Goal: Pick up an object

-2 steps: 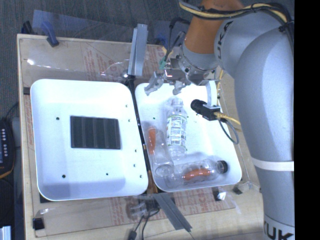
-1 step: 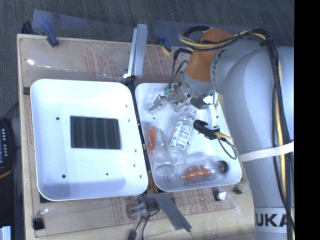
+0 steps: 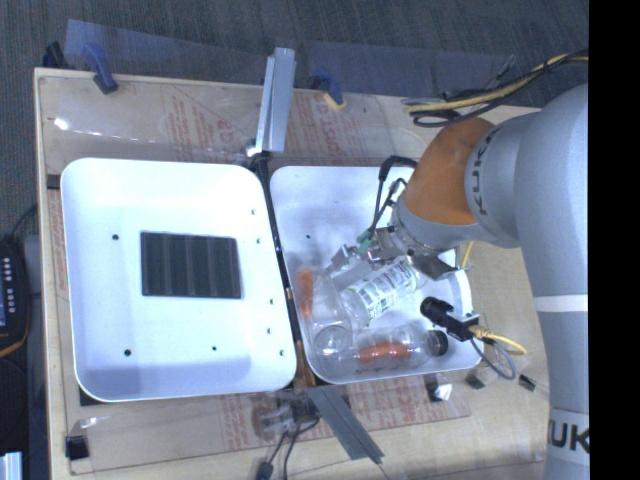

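Observation:
My gripper point(image 3: 350, 258) reaches down into the right bin point(image 3: 320, 193), near its middle. Right beside it, touching or nearly touching, lies a clear plastic bottle with a white printed label point(image 3: 385, 288). In front of that lies a clear bottle with red-orange contents and a dark cap point(image 3: 388, 350). A clear round container point(image 3: 333, 336) sits at the bin's front left. A small orange thing point(image 3: 305, 290) rests against the bin's left wall. The arm's orange band and grey wrist hide the bin's right part.
The left bin point(image 3: 100, 198) holds a flat black ribbed rectangle point(image 3: 190, 265) at its middle. A metal bar point(image 3: 274, 98) stands behind the gap between the bins. Cables point(image 3: 490, 88) trail at the back right of the bench.

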You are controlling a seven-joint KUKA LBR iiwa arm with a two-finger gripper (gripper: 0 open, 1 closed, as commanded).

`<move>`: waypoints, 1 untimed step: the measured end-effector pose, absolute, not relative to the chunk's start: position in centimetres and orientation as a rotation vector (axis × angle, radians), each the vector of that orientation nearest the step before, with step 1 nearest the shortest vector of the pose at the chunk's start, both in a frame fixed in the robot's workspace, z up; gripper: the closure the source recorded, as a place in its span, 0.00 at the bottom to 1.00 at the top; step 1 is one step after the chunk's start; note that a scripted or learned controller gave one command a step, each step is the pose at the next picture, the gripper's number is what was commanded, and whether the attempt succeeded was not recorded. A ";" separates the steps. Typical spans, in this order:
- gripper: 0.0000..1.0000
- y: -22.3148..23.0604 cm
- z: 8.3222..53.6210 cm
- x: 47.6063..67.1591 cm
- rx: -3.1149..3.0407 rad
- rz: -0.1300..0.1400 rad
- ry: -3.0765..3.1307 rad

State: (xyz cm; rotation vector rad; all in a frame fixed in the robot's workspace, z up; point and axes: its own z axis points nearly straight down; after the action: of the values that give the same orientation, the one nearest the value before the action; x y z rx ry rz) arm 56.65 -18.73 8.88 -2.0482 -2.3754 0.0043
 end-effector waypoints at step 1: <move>0.00 -20.9 9.0 52.0 -1.945 -0.005 -2.469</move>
State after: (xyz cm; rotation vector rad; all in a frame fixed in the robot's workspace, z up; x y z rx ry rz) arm 52.04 -20.87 9.04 -1.9454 -2.4689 -0.0052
